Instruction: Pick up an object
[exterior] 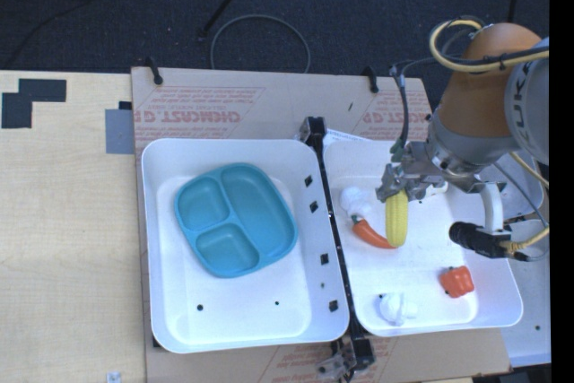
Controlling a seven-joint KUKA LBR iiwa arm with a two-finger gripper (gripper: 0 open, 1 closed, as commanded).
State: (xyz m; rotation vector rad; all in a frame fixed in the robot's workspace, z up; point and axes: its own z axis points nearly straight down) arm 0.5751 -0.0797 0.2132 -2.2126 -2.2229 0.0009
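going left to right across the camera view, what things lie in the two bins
blue divided plate → carrot → corn cob under the pincer → orange pepper

Hand (401, 189) low, fingers pointing down

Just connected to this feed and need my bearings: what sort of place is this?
Probably a robotics lab's grasping bench: two shallow white plastic bins on cardboard hold toy food, such as a yellow corn cob, and loose black cables trail over dark carpet.
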